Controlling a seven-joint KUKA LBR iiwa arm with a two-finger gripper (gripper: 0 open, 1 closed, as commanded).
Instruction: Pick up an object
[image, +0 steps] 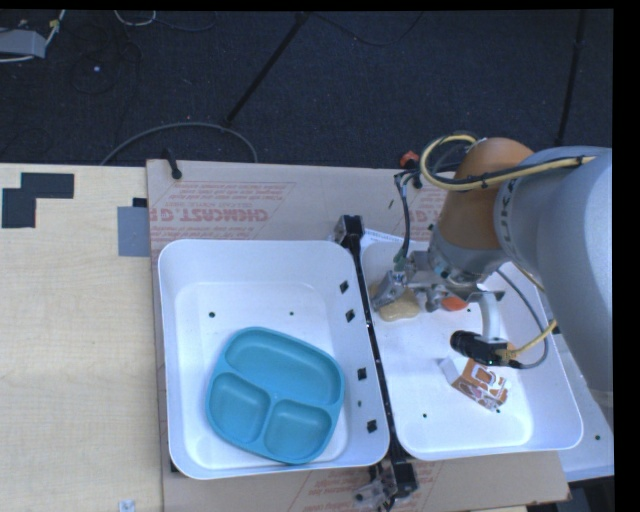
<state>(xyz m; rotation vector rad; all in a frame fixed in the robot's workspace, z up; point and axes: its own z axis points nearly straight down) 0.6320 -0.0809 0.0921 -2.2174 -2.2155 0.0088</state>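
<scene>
I hang low over the right bin (540, 425) with my fingers (400, 290) at a tan lump (398, 309) near its divider wall, whether spread or pinched I cannot tell.

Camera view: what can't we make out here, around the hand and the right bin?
- Hand: finger state unreadable in the camera view; wrist and cables overhang it.
- Tan object at the hand: too blurred to identify; whether it is touched is unclear.
- Orange item: mostly hidden under the hand.
- Right bin: far corner covered by the arm.
- Printed packet: label too small to read.
</scene>
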